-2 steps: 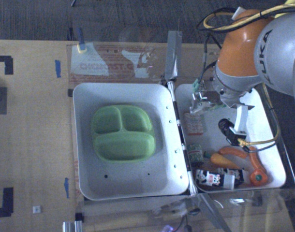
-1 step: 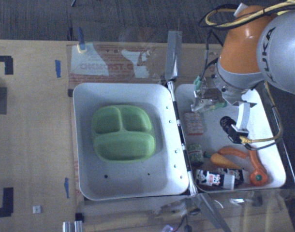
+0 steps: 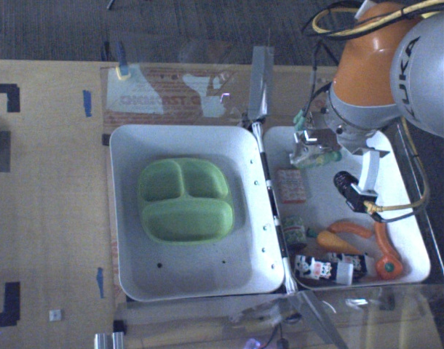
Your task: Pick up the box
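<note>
The box (image 3: 292,185) is small, flat and reddish-pink, and lies on the floor of the right bin (image 3: 415,264) near its left wall. My gripper (image 3: 314,153) hangs over the far part of that bin, just beyond the box and a little to its right. Nothing shows between gripper and box, and the box rests flat. The grey arm with its orange band comes in from the upper right.
A green divided plate (image 3: 185,199) sits in the left bin (image 3: 127,267). Along the right bin's near side lie a carrot (image 3: 337,241), an orange-handled tool (image 3: 383,251), a black-and-white bottle (image 3: 325,269) and a small green item (image 3: 293,231).
</note>
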